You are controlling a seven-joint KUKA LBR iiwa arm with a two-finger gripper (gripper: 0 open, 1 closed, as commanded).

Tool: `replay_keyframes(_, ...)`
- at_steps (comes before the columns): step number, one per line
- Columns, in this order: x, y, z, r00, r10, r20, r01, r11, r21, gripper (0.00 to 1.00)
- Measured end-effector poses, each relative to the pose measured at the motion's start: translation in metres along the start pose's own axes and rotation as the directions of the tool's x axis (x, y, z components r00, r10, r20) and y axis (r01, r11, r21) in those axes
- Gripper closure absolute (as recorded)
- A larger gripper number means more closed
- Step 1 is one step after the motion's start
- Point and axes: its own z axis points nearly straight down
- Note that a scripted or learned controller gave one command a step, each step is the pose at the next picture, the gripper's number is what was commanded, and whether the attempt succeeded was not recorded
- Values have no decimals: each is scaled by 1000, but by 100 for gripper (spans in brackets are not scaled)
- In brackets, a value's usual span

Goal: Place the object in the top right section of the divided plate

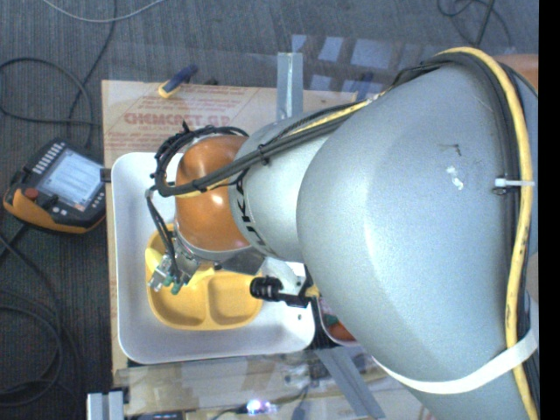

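Down over the yellow divided plate (223, 309) hangs the hand (166, 278), its grip seemingly indiscernible behind the wrist.

yellow divided plate (214, 309) lies flat in the left white bin, partly hidden beneath the arm.

light: even, bright | glare: soft sheen on arm (411, 226) | shadows: faint | focus: slightly soft overall
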Motion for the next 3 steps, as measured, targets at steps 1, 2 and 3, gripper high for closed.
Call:
replay_keyframes(1, -4, -17, 0, 920, 393, -19, -393, 920, -8, 100)
replay_keyframes(2, -17, -42, -4, 606, 795, -25, -795, 606, 21, 100)
replay_keyframes(3, -78, -105, -72, 567, 824, 30, -823, 563, 79, 100)
